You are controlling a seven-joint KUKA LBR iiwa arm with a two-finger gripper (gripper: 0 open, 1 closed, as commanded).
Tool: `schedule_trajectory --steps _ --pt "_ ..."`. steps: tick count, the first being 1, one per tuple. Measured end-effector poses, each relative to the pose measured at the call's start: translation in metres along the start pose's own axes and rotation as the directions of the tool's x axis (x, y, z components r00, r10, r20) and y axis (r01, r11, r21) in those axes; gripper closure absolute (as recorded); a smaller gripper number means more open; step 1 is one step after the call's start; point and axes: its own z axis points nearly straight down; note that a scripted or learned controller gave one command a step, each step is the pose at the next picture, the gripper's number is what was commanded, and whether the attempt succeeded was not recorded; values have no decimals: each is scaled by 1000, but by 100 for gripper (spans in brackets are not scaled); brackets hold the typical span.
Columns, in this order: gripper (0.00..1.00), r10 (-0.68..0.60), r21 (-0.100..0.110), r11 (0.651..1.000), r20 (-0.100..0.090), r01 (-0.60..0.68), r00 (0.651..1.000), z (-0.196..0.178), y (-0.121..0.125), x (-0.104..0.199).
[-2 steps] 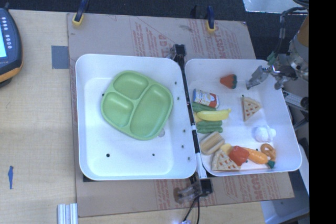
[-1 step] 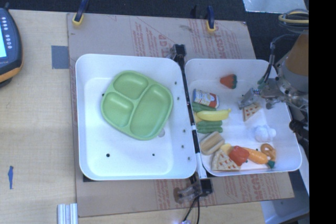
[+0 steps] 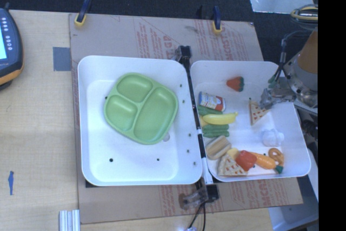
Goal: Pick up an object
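Observation:
The right bin (image 3: 286, 116) holds several toy foods. Among them are a strawberry (image 3: 234, 83), a small can (image 3: 211, 100), a banana (image 3: 219, 118), green beans (image 3: 215, 130), a bread roll (image 3: 218, 146), a sandwich wedge (image 3: 231, 166), a red pepper (image 3: 246, 159), a carrot (image 3: 265, 162), a pretzel (image 3: 275, 154) and a white lump (image 3: 270, 136). A tan triangular slice (image 3: 257, 113) lies near the bin's right side. My gripper (image 3: 268, 97) hangs low just above the slice's upper right corner, with the arm coming in from the right.
The left bin (image 3: 92, 159) carries a green divided plate (image 3: 141, 108). A black clamp strip (image 3: 192, 111) runs between the two bins. A handheld pendant (image 3: 8, 46) lies at the far left of the bench.

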Motion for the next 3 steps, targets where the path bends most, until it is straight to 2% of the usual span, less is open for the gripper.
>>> schedule_trajectory --steps 1,2,3 --pt "100 5 1 1000 -1 -5 1000 -35 -62 -6" --pt "100 2 1 1000 -3 -2 1000 -60 -105 0" --pt "0 2 0 1000 -3 -2 1000 -59 -103 0"
